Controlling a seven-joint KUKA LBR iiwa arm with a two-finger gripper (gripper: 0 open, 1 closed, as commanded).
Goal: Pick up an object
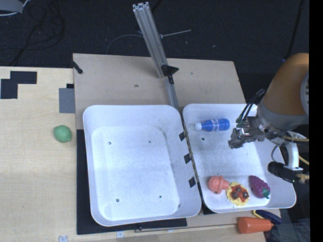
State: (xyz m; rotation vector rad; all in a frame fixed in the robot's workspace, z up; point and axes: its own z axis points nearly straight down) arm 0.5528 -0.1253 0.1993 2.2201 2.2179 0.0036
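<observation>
Pale wooden bench [126,79] on a dark floor, two white bins side by side. My gripper [237,141] hangs over the right bin [222,158], just past the blue bottle [213,125] lying on its side; whether it is parted or closed I cannot tell. The smooth plastic toys sit along the near wall: pink figure [217,184], purple grapes [259,186], yellow piece [237,193]. Nothing held yet. Left bin [131,160] bare.

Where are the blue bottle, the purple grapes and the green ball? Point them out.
blue bottle [214,125], camera view, mid body.
purple grapes [259,186], camera view, centre of bunch.
green ball [63,133], camera view, its middle.
</observation>
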